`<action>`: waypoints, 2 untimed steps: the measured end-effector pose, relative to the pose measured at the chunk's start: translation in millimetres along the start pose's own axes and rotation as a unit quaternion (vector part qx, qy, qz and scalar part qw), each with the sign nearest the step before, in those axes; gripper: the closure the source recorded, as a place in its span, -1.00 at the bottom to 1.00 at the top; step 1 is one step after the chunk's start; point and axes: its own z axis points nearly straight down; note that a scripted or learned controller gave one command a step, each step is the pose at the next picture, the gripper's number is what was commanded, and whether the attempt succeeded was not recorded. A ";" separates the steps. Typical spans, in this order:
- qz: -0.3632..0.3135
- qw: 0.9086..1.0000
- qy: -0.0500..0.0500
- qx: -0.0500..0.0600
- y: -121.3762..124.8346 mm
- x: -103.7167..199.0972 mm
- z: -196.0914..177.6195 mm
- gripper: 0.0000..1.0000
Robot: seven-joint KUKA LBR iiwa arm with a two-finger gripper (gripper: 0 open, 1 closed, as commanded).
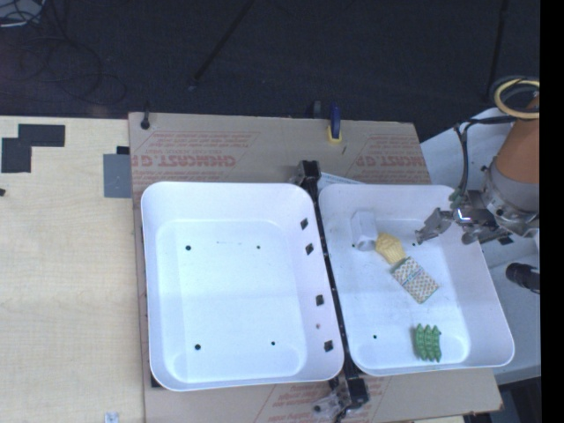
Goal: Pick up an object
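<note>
Gripper [434, 225] above right bin [493, 324], near upper right rim — jaws spread, nothing between them. Yellow object [389, 248], patterned block [415, 280], green toy [427, 343] lie in bin. Pick not yet made.

We see open floor across the left bin [159, 236], right bin [493, 324] crowded mid-frame by yellow lump [389, 248], patterned block [415, 280], green piece [427, 343] lower right
</note>
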 end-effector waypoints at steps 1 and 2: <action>-0.004 1.000 0.001 -0.006 54.2 84.4 -297.4 -1.00; -0.003 1.000 0.004 0.012 48.2 133.2 -70.7 -1.00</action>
